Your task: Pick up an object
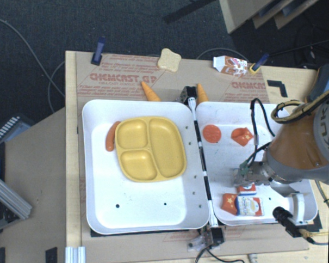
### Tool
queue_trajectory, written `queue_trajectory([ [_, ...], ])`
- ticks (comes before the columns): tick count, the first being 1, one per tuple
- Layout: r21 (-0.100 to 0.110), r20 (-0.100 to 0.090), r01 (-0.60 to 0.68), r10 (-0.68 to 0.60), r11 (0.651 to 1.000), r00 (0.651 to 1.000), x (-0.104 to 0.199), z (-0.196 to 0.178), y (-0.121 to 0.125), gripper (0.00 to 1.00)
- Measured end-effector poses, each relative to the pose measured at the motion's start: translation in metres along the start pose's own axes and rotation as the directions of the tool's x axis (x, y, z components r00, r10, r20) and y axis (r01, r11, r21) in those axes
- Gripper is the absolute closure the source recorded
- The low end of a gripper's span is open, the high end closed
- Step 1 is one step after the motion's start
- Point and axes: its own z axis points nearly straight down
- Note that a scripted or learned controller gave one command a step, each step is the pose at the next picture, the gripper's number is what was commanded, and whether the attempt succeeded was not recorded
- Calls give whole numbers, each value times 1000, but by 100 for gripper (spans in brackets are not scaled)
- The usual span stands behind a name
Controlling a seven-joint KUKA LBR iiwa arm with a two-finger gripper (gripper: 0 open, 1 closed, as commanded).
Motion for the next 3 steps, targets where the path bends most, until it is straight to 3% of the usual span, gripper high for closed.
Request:
queue_trajectory([
  [1,19,-9,3,-3,1000,1000,-18,-98,-2,100],
  [2,20,-10,3,-3,1000,1000,-17,-98,-3,0],
  [3,20,-10,3,-3,1000,1000,-22,16,10,0],
])
